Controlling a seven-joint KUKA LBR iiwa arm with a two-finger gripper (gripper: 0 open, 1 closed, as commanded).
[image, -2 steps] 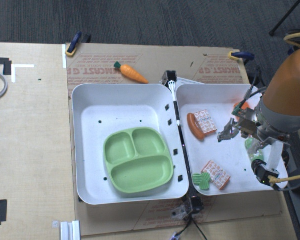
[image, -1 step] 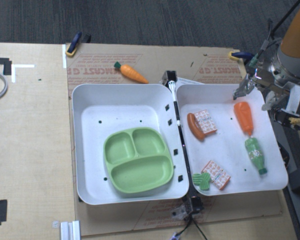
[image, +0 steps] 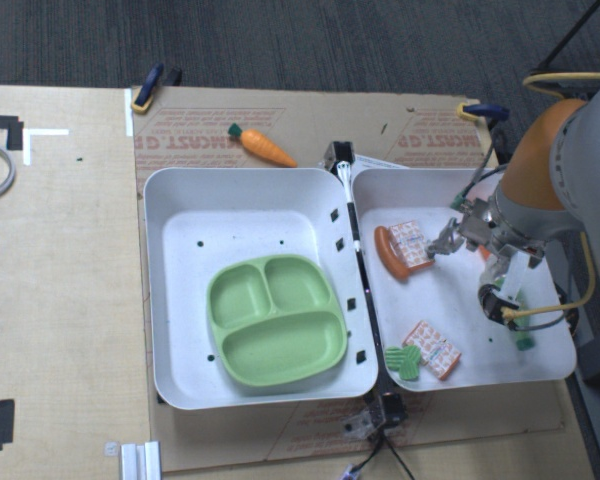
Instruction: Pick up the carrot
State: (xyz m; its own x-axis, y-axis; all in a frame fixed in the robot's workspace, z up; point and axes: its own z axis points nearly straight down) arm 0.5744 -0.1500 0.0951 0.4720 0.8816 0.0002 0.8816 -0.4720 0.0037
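The carrot (image: 263, 145), orange with a green top, lies on the cardboard behind the left bin (image: 170, 268), outside both bins. My gripper (image: 442, 242) is down in the right bin (image: 540, 358), far to the right of the carrot. Its tip points left at a red sausage (image: 389, 253) and a patterned packet (image: 409, 243). The view shows nothing held in the gripper.
A green divided plate (image: 277, 318) sits in the left bin. A second patterned packet (image: 432, 348) and a small green item (image: 402, 361) lie at the front of the right bin. Blue clamps (image: 147, 86) (image: 485, 111) hold the cardboard's back corners.
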